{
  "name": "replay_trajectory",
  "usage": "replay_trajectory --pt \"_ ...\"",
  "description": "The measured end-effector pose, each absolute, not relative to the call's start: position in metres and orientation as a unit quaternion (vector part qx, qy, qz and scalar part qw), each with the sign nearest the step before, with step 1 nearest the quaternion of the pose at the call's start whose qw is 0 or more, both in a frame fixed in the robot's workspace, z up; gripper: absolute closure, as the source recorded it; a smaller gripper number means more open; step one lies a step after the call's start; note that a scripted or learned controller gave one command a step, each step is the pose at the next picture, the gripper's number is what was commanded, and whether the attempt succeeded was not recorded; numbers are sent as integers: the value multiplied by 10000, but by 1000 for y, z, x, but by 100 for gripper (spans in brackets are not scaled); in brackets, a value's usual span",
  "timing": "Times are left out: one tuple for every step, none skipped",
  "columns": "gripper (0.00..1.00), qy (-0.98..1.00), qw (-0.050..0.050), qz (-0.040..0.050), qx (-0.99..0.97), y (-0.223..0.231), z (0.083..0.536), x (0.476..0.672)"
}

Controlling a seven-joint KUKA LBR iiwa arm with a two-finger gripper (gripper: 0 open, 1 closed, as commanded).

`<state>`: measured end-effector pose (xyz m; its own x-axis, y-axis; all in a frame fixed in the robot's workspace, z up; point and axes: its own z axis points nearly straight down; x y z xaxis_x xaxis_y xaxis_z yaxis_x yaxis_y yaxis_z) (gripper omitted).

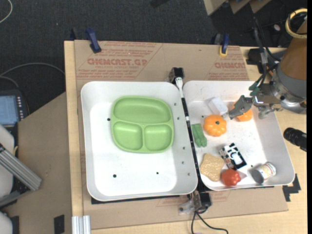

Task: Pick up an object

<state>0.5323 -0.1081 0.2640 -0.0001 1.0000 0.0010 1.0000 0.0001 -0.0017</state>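
Your hand point(242, 107) hangs over the right bin point(278, 130), at an orange object point(245, 115); you cannot tell its grip. Just beside sit a small pumpkin point(215, 125) and clear packet point(215, 105); a green divided plate point(143, 124) fills the left bin point(97, 155).

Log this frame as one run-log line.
end effector: over right bin, above an orange object | pumpkin: beside it, untouched | green tray: in left bin | pick: not done

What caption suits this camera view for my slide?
Pincer hovers over the right bin near a small orange pumpkin; green divided plate in left bin.
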Motion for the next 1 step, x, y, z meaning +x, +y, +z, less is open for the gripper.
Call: replay_trajectory --pt "0 -7064 -20 5 -7078 -155 200 605"
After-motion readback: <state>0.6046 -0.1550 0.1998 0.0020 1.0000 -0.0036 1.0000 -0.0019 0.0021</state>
